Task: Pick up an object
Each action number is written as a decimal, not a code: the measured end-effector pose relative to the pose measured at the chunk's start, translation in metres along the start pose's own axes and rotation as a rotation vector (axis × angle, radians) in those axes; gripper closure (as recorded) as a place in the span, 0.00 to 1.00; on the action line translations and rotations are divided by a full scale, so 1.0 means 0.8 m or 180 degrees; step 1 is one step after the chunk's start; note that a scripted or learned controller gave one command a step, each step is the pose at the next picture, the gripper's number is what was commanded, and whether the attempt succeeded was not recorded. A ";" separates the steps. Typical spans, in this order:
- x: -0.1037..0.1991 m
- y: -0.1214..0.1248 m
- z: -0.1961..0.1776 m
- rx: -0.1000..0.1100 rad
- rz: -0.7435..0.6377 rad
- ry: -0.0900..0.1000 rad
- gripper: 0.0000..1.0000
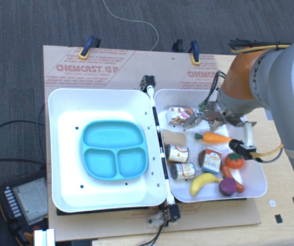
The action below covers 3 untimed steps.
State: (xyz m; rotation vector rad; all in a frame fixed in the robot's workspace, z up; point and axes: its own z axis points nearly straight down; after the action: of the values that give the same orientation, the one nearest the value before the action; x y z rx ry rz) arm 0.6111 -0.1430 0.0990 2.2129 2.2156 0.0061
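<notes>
**Robot arm leans over a bin of toy groceries**

The grey KUKA arm [270,81], its orange band [239,76] catching the light, reaches in from the right and bends low over the right bin [257,191]. Its gripper [200,118] sits in the upper part of that bin, just beside a small printed packet [179,115]. The metal fingers appear slightly parted and nothing shows between them, though the wrist crowds the spot and their exact spread is hard to read.

The objects lie scattered below and beside the gripper: a toy carrot [214,137] just under the wrist, a tan block [173,137] against the bin's left wall, two small cans [178,153] and [183,170] below it, a yellow banana [204,182] near the front edge, a small carton [211,161] in the middle, a red tomato [234,160] to its right, and a purple piece [228,186] by the front right corner.

The left bin [64,188] holds a light blue divided plate [115,150], lying flat with its three compartments facing up. Both bins rest on a cardboard sheet [105,68] clipped to the bench.
</notes>
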 end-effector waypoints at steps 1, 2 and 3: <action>0.000 0.000 -0.012 -0.0001 -0.0002 -0.0002 1.00; 0.000 0.000 -0.012 0.0000 -0.0001 -0.0001 0.00; 0.033 -0.041 0.010 -0.0020 0.0011 -0.0010 0.00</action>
State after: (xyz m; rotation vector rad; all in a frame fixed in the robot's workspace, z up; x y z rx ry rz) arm 0.5781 -0.1163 0.0906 2.2122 2.2070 0.0095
